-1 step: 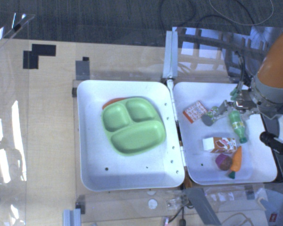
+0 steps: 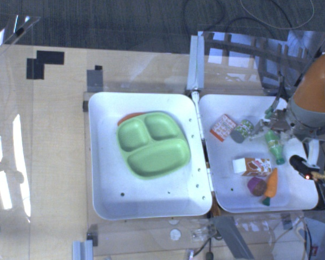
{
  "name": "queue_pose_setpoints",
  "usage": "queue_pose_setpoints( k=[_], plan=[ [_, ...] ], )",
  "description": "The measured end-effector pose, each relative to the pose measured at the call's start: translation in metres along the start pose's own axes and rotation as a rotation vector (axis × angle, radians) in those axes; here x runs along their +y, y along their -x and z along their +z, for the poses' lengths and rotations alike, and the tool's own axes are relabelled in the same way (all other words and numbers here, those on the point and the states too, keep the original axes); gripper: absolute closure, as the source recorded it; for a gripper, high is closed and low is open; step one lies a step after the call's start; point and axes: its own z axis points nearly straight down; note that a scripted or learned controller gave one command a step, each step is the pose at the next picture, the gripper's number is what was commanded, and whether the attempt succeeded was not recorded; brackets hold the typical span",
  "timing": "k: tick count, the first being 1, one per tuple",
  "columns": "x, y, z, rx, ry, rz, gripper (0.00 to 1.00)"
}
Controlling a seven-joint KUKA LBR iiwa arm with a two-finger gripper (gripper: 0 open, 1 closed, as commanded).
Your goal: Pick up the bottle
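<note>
Two shallow white bins side by side on the bench. In the left bin (image 2: 105,194), a green divided tray (image 2: 153,144), near its middle, with an orange-red edge of something peeking from under its far-left corner. In the right bin (image 2: 219,194): small red-and-white carton (image 2: 223,127) and grey can (image 2: 241,130) toward the far-left corner; juice box (image 2: 252,166), purple item (image 2: 255,186) and toy carrot (image 2: 270,184) toward the near edge. Green bottle (image 2: 273,145) lying near the right edge, just beside the gripper (image 2: 274,124). Jaw state impossible to tell; possibly touching the bottle's top, grip not visible.
</note>
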Motion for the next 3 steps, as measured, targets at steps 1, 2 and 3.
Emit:
queue_pose_setpoints(
  k=[1, 2, 3],
  plan=[
    [-0.003, 0.012, 0.034, 0.006, -0.017, 0.154, 0.0],
    [0.0, 0.009, 0.022, 0.008, -0.01, 0.15, 1.0],
    [0.064, -0.04, -0.054, 0.004, -0.017, 0.107, 1.0]
  ],
)
